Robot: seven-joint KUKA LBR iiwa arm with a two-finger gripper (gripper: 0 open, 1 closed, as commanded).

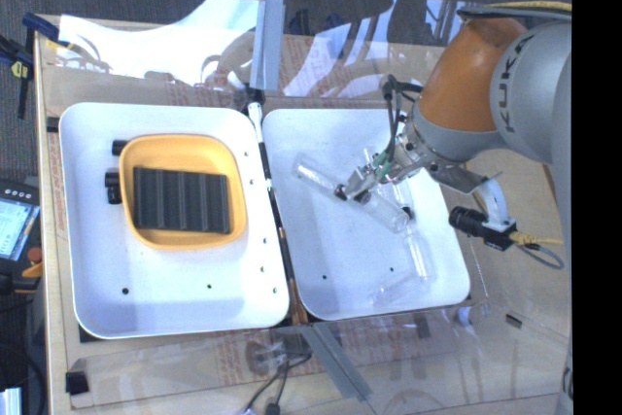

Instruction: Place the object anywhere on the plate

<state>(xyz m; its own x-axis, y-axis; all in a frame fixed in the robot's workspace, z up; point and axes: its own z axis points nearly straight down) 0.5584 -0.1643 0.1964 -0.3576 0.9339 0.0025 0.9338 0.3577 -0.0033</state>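
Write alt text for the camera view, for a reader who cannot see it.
A grey and orange robot arm reaches from the right, its gripper low over the right white bin, among several clear plastic tubes lying there. In the left white bin sits a yellow plate with a dark ribbed block on it.

Both bins, left [87, 296] and right [330, 292], look like smooth white plastic with a slight sheen. The plate [185, 192] is yellow-orange, smooth, looks plastic, semi-gloss rim; its centre carries a dark ribbed matt insert [183, 199]. Clear glossy tubes [416, 253], glass or clear plastic, lie in the right bin. The arm [530, 92] has a matt grey shell and a satin orange band [471, 78]. Bench [146, 364] looks like pale wood under a reflective clear sheet.
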